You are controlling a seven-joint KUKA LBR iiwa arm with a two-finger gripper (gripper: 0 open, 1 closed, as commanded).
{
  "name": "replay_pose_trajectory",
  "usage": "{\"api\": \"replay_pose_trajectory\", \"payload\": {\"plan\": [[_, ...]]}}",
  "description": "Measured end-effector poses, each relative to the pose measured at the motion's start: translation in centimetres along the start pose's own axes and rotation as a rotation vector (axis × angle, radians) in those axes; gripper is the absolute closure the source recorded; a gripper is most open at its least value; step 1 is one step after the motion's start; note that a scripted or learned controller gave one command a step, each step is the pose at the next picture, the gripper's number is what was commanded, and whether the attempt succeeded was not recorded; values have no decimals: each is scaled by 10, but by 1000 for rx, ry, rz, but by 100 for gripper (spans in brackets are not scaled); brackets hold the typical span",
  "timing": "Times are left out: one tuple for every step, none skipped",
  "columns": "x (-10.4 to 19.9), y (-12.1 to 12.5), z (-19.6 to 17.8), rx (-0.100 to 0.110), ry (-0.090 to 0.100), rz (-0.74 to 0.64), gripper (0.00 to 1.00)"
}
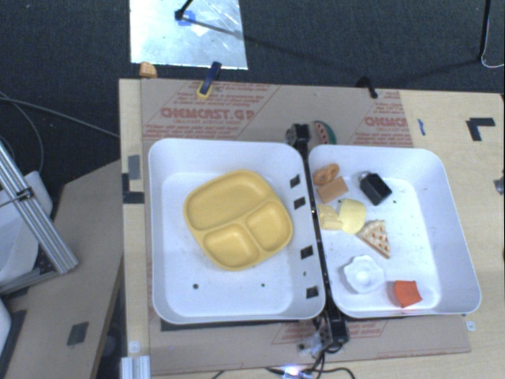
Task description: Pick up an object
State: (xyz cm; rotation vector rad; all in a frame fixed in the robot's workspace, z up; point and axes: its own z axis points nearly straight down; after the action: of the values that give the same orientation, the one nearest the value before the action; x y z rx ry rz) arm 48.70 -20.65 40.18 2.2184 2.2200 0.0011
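Note:
The right bin (450, 212) holds several small items. A black block (375, 188) lies near its back. A tan block (332, 189) and an orange curl (326, 173) sit at the back left. Pale yellow pieces (345, 215) lie in the middle, with a waffle-like wedge (376, 238) beside them. A white fried-egg piece (363, 275) and an orange-red block (406, 293) rest near the front. The left bin (170, 212) carries a yellow divided tray (237, 219).
Both bins stand on a cardboard sheet (237, 109). A shiny square plate (188, 22) lies on the dark floor behind. A metal frame leg (35, 219) stands at the left. A small green and red item (322, 132) sits behind the bins.

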Motion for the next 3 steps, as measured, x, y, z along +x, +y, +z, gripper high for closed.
{"api": "replay_pose_trajectory", "payload": {"plan": [[0,0,2,-1,-1,0,100],[0,0,6,-1,-1,0,100],[19,19,2,-2,-1,-4,100]]}}
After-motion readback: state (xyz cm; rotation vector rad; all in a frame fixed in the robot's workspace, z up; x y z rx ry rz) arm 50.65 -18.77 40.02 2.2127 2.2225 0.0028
